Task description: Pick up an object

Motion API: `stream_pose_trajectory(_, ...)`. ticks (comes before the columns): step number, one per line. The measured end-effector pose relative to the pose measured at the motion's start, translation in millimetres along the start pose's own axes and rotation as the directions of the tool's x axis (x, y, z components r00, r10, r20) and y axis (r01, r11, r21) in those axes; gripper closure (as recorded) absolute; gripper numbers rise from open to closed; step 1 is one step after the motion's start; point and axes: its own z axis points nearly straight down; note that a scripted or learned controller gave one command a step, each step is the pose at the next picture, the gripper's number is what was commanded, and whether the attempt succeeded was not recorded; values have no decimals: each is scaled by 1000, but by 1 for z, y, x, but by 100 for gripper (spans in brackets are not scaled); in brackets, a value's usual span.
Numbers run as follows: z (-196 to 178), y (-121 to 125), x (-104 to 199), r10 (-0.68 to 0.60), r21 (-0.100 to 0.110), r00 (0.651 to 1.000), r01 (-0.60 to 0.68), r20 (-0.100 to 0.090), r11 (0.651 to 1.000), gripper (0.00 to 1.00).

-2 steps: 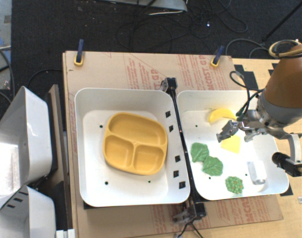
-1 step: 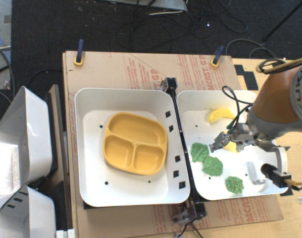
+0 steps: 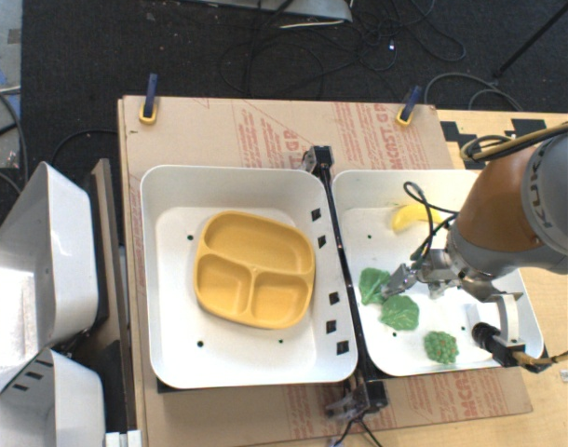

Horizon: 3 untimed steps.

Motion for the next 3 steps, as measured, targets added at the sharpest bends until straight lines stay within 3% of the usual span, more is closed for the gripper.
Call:
stream_pose_trajectory(1,-13,1,0,2,-5,1000,-2,1,1000,100)
stream_pose_trajectory(3,-114,12,10,-6,-10,1000,6,3,1000,100)
